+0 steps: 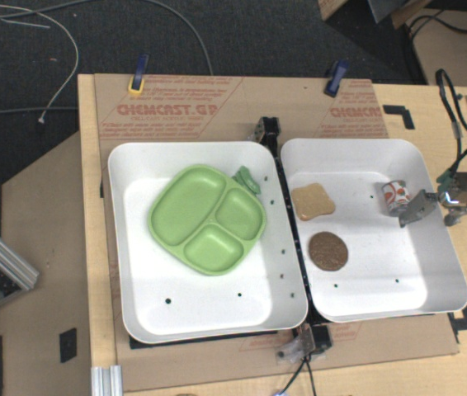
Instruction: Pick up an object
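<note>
End effector [411, 209] low at right bin's [431, 304] right wall, beside small red-and-white can [394, 193], grip state unclear, nothing visibly held; approach step, likely; next move calls for centring over can, then closing.

Green divided plate [207, 218] in left bin [134, 304]; toast [312, 200], brown disc [328, 251], small can [394, 193] in right bin [431, 291].

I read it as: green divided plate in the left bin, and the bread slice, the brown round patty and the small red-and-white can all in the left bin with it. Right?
Not quite. The camera view shows the green divided plate in the left bin, but the bread slice, the brown round patty and the small red-and-white can lie in the right bin.
</note>
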